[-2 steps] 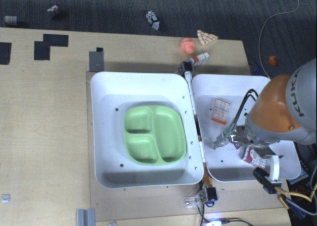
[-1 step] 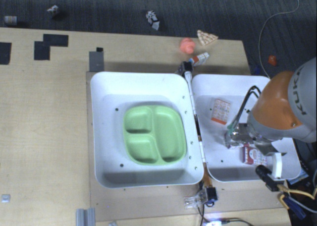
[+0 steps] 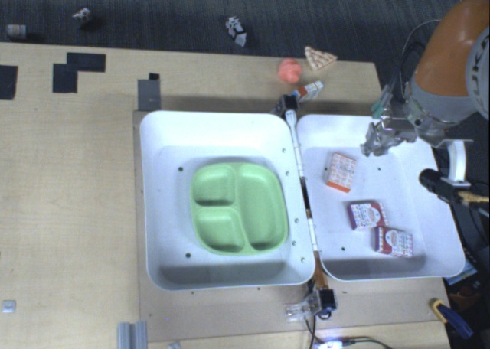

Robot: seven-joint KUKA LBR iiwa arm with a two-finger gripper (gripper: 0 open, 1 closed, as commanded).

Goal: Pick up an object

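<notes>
camera view: gripper (image 3: 380,141) positioned over right bin (image 3: 429,263), above and just right of orange packet (image 3: 341,171); jaw state could not be told. judged as approach step, nothing gripped; next move called for alignment over packet, then descent.

The pale wooden surface (image 3: 69,210) carries two shallow white bins side by side, the left bin (image 3: 153,187) and the right bin (image 3: 436,210), their inner rims touching. Near its far edge, beyond the bins, lie a pink ball (image 3: 289,71) and, just right of it, a pizza-slice toy (image 3: 320,58). Black patches (image 3: 76,70) mark the far left.
</notes>
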